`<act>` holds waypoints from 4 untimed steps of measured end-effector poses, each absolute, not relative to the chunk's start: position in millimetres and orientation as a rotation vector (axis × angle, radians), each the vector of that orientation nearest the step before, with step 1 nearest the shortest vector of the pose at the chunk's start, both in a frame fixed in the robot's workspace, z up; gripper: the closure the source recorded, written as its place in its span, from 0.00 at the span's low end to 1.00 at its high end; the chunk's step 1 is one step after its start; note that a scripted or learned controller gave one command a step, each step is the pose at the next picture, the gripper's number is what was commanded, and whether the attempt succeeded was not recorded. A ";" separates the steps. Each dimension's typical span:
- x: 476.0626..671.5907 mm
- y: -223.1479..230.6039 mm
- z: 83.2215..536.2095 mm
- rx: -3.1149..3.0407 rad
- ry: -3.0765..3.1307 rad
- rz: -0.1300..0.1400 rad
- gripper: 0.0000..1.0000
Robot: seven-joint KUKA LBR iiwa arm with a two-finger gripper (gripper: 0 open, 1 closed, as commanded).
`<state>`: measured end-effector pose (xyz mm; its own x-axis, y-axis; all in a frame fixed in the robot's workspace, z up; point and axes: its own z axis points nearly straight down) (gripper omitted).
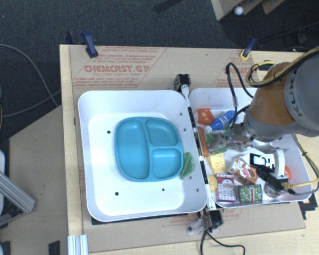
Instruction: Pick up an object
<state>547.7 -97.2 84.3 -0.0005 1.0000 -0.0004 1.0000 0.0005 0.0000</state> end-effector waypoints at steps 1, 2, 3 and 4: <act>548.2 -97.2 94.4 2.221 2.219 0.002 1.00; 548.6 -97.2 104.1 2.221 2.217 0.004 1.00; 548.9 -97.2 113.8 2.220 2.216 0.005 1.00; 549.3 -97.3 123.5 2.220 2.214 0.007 1.00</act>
